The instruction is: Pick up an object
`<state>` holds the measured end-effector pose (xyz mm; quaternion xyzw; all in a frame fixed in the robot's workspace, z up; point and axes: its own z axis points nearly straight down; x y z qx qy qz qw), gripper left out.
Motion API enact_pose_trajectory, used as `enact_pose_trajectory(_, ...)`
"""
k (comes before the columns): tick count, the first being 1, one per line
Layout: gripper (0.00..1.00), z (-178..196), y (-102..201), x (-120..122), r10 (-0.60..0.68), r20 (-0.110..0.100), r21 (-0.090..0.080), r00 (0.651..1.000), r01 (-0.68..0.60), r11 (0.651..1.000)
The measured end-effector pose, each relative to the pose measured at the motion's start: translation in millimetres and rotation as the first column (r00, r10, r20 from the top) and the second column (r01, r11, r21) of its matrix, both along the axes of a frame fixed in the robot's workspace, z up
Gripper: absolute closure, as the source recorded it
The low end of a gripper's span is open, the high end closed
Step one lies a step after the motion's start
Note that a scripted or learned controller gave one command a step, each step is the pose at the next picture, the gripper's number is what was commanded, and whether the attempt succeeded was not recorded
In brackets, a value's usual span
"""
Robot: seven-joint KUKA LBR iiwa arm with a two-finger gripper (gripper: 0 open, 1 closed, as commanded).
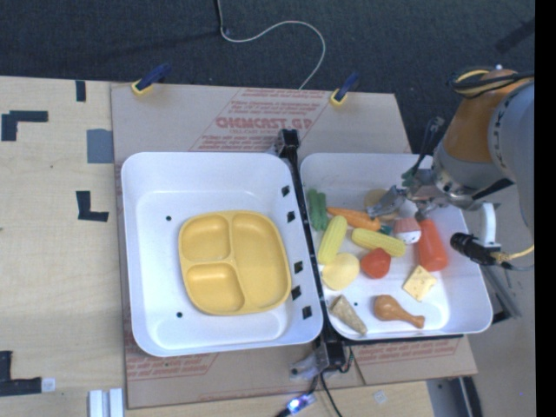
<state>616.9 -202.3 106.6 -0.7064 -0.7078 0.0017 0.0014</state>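
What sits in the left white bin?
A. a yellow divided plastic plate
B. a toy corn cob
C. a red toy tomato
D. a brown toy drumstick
A: the yellow divided plastic plate lies alone in the left white bin, while the toy foods are piled in the right white bin.

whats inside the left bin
Inside the left bin lies a yellow divided tray with three compartments, flat on the floor with nothing in them. The bin floor under the tray is covered, so whatever is beneath cannot be seen.
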Motion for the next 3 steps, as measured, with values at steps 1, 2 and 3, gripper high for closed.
enact_pose_trajectory(1, 0.00, -12.7, -0.9, 7.4, -0.001, 0.028, -0.007, 1.000, 0.001, 1.000)
enact_pose_trajectory(2, 1.00, -3.8, -0.1, 6.1, 0.001, 0.023, -0.007, 1.000, 0.000, 1.000)
enact_pose_trajectory(3, 1.00, 46.7, 10.4, 4.3, 0.000, 0.007, 0.000, 1.000, 0.000, 1.000)
